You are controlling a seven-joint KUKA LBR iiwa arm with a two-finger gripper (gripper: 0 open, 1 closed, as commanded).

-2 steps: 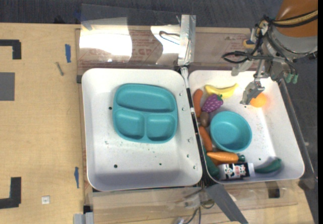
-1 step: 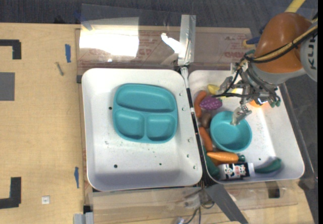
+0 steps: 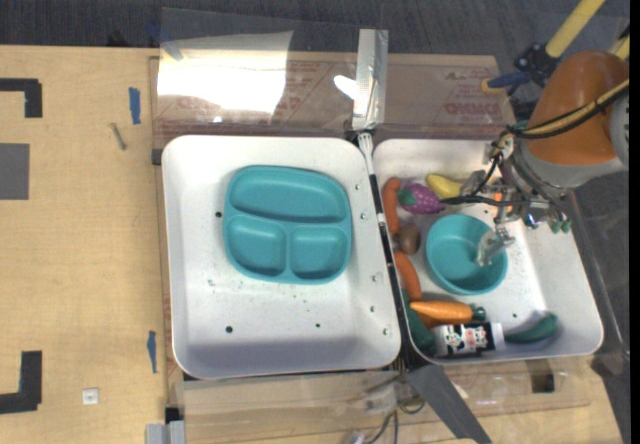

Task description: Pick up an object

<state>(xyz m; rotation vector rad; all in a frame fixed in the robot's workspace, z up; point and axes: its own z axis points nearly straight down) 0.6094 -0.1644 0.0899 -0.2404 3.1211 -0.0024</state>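
On the bench, two white bins sit side by side: the left bin holds one teal divided plate, three compartments, smooth moulded plastic, lying flat. The right bin carries all the small stuff, so the pick target is in there. The arm comes in from the right with the gripper over the right rim of the teal bowl; can't tell if it's spread or closed, too blurred and small. Nothing visibly between the tips. Judgement: it's lined up on the bowl rim, which is thin, rounded and slick, so straddle the wall squarely and close slowly or it skids. Smaller items crowd the bowl's left and front: orange carrot, second carrot, a reddish-brown sausage-like piece, yellow banana, purple grape cluster, small printed can, dark green pepper-like piece. All look like glossy toy plastic, mostly rounded, likely to roll.
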